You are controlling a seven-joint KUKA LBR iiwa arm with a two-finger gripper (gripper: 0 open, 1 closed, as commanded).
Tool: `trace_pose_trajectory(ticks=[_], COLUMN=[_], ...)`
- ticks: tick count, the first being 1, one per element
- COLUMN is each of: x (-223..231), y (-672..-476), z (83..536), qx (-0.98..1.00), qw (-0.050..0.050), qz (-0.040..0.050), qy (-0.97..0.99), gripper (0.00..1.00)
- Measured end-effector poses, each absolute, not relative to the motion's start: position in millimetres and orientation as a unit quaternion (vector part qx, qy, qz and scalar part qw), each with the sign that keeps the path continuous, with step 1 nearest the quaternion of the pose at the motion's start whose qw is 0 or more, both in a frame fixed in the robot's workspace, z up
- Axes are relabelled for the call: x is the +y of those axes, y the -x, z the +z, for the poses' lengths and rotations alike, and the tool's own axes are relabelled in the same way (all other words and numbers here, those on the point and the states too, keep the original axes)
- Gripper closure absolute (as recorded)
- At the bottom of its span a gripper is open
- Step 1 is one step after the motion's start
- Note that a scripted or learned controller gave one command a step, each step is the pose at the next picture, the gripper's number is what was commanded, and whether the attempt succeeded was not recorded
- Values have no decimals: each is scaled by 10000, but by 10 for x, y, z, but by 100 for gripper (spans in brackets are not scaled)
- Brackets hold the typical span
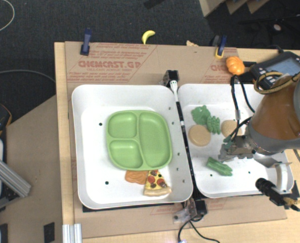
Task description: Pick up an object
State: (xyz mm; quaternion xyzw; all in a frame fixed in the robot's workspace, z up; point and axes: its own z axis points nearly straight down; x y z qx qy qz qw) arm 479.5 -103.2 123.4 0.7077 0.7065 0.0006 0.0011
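Note:
The right bin (251, 186) holds a green leafy toy (205, 116), a round tan cookie (199, 135), a second tan piece (228, 127) and a dark green pod (219, 166). My gripper (227, 151) is low inside this bin, just above the green pod and right of the cookie. The arm's wrist hides part of the second tan piece. I see nothing held in the gripper.
The left bin (89, 135) holds a green divided plate (138, 138), with a pizza slice (156, 183) and an orange-brown piece (136, 176) in front of it. A small orange toy (235, 65) and a yellow banana (147, 35) lie behind the bins.

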Motion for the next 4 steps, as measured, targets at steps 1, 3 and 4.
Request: trace_pose_trajectory(ticks=[1, 3, 4], x=[-1005, -597, 527], y=[-4806, -4809, -4804], z=[2029, 3187, 4174], qx=[7078, 7061, 7120], qw=[35, 71, 36], qz=[23, 47, 65], qy=[-7064, -7081, -7022], gripper=[100, 100, 100])
